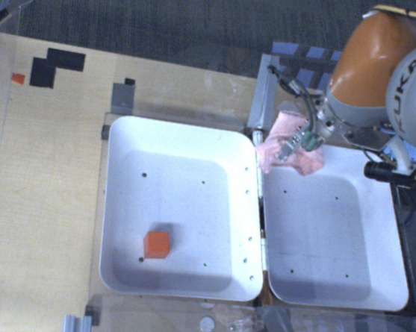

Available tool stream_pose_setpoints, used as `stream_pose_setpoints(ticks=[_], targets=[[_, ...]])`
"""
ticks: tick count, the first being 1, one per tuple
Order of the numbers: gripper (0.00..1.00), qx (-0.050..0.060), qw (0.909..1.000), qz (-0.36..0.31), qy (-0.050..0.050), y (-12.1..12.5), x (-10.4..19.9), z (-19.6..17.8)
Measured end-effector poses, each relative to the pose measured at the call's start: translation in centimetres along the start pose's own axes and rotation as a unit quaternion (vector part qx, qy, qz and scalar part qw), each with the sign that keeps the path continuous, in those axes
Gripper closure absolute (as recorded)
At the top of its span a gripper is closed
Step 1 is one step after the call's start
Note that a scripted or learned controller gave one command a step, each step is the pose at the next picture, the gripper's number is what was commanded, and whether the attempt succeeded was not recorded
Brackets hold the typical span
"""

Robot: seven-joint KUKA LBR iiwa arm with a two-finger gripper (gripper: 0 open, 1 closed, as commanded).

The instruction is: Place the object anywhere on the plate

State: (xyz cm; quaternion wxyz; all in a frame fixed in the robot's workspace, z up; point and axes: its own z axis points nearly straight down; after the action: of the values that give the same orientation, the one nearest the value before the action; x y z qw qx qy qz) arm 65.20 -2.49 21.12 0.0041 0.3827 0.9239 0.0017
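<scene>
While the orange cube point(157, 245) sits loose in the left bin point(122, 188), your tool point(306, 141) hovers over the pink plate point(292, 151) at the right bin's point(396, 290) far corner; its grip is unreadable.

bins point(196, 141) plain white, small dark dots on floors; cube point(157, 245) orange-red in left bin; cloth point(293, 146) pale pink, mottled, at right bin's top-left corner; arm point(401, 65) grey, orange band, dark lettering; bench point(41, 178) light wood; black blocks point(55, 66) and red tab point(18, 79) top left
</scene>
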Motion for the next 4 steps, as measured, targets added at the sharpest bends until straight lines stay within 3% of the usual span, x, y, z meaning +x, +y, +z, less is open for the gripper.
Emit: stream_pose_setpoints(ticks=[1, 2, 3, 4], targets=[[1.00, 0.000, 1.0000, -0.002, 0.000, 0.2, -0.1, -1.5], [1.00, -0.002, 0.9795, -0.202, -0.001, 1.0, 5.5, -2.4], [1.00, -0.002, 0.9238, -0.383, 0.000, 1.6, 9.6, -2.0], [1.00, -0.001, 0.9227, -0.385, 0.001, 3.4, 15.3, -1.4]])
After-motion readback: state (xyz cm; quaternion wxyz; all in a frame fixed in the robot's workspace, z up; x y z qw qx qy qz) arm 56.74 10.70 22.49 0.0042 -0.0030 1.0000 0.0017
